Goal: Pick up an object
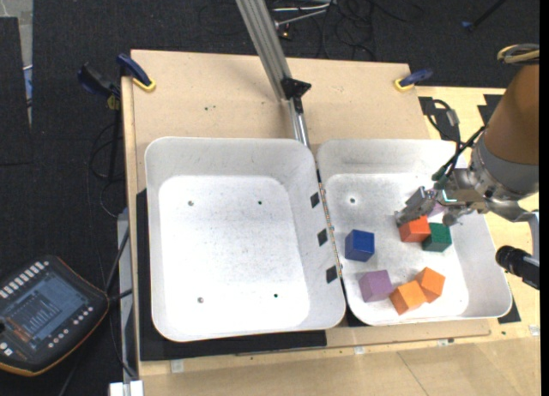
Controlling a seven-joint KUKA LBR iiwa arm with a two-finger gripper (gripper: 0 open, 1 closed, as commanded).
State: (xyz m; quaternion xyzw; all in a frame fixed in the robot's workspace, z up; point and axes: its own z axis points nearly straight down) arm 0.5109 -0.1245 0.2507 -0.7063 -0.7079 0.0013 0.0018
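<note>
Looking down into the right bin [480,300], you find two orange blocks [419,290] and a purple block [375,285] nearest, a blue block [359,244] beyond, then the gripper [418,212] touching a red-orange block [415,230] beside a green block [438,237]; likely light, rigid, best pinched across flat sides.

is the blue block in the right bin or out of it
In. The blue block rests on the right bin's floor near its left wall.

We see the arm [515,137] reaching in from the right edge, its orange band uppermost and the grey wrist below it angled down and leftward. The gripper [418,211] hangs low at the arm's left end, pointing left and toward the near side, its dark fingertips close together.
</note>
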